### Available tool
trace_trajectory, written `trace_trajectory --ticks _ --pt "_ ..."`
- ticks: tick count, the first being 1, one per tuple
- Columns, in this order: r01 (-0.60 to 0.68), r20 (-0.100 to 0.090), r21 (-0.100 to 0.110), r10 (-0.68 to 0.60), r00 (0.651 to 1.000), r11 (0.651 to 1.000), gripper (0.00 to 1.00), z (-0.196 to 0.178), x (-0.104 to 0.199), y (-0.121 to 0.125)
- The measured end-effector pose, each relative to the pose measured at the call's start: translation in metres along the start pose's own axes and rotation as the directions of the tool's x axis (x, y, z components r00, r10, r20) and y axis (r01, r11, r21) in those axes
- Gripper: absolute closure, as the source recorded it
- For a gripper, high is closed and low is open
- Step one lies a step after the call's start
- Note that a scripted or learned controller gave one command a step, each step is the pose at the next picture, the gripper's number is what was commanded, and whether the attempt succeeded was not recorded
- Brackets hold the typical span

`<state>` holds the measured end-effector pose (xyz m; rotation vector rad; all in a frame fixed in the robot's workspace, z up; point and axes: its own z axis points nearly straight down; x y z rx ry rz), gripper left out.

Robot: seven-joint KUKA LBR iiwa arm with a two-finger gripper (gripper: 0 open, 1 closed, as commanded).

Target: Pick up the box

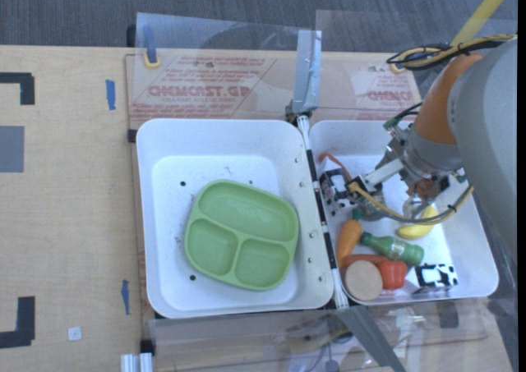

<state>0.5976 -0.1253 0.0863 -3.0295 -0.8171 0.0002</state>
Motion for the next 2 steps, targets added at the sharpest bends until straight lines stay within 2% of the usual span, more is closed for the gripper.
trace_trajectory --ticks 1,2 --pt "0.043 0.001 -0.003 -0.043 0.999 0.999 0.0 -0.036 0.001 0.002" --pt "-0.168 0.001 -0.003 0.168 0.986 0.986 0.0 0.001 0.039 0.029"
